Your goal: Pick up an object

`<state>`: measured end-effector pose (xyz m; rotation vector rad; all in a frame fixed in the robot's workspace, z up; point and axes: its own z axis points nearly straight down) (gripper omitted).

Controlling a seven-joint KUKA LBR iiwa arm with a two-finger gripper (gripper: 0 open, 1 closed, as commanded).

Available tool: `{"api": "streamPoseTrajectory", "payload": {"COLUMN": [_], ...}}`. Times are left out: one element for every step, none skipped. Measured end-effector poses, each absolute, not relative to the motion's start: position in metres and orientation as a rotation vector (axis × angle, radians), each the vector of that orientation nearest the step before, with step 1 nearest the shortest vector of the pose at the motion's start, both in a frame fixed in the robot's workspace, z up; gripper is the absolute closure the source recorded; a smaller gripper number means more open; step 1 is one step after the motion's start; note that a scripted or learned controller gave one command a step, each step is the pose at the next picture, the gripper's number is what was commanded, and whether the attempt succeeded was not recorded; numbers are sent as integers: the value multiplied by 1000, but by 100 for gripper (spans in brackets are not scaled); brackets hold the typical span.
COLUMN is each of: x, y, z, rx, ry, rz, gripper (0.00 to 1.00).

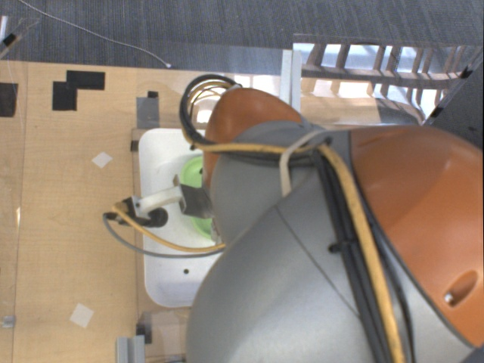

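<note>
Green object (pixel 195 175), round and pale lime, sits in the white bin (pixel 162 278) close to the bin's right side, about midway along it, and the arm (pixel 302 263) covers most of it. That arm fills the near right of the scene, grey with orange shells, and a yellow cable (pixel 355 210) runs along its top. Past it, the gripper (pixel 189 199) hangs low over the green object, perhaps touching it; I cannot tell how its fingers stand from here. A white fitting with grey and yellow hoses (pixel 125 216) juts left across the bin's left rim. Farther off, black cable loops (pixel 198 100) rise above the bin's far edge, over the wooden surface (pixel 68 203).
</note>
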<state>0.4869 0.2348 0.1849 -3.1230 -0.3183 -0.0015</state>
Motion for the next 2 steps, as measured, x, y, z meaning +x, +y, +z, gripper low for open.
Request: {"api": "streamPoseTrajectory", "payload": {"x": [487,487], "y": [235,235], "z": [241,211], "rx": [-3005,-3118], "ry": [-911,-376], "rz": [-6,0], "gripper": [100,100]}}
